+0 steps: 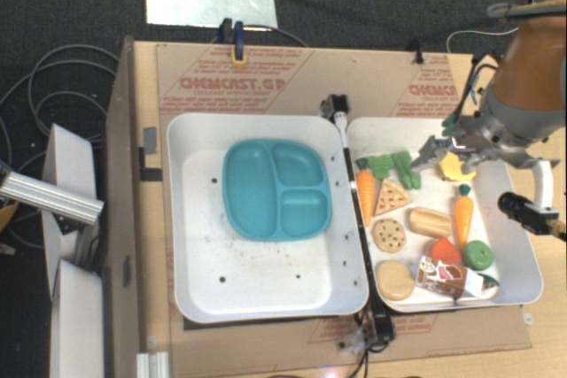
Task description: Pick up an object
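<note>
The tool (456,157), fingers spread apart, hovered over a yellow toy (457,167) in the right-hand bin (523,266).

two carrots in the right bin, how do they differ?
Place: the left carrot lies against the bin's left wall beside the pizza slice; the right carrot lies further right, above the green round piece.
Shape: the left carrot looks slimmer and longer, the right carrot stubbier.
Neighbours: the right carrot lies just below the gripper; the left carrot sits further off.
Shared: both orange, green tops up, lying roughly lengthwise.
</note>
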`<state>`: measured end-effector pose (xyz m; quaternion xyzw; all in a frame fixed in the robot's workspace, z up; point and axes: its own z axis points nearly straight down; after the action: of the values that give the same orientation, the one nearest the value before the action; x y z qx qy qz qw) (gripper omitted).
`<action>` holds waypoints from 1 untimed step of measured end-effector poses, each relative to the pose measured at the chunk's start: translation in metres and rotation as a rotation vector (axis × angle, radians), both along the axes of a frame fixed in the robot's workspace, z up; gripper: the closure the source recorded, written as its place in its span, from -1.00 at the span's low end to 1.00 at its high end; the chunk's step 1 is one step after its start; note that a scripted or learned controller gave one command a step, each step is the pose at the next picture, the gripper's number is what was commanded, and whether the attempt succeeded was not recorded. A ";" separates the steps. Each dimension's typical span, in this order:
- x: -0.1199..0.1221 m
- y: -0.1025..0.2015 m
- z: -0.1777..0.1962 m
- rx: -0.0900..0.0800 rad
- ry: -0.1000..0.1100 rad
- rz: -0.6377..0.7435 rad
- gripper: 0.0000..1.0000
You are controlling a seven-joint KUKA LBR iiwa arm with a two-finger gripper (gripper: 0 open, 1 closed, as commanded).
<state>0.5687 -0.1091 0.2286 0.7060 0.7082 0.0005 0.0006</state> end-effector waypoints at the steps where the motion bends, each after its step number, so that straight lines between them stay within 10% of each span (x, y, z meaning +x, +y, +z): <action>1: 0.008 -0.020 -0.075 0.000 0.003 -0.003 -1.00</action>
<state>0.5769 -0.1289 0.1536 0.7070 0.7072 -0.0006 -0.0005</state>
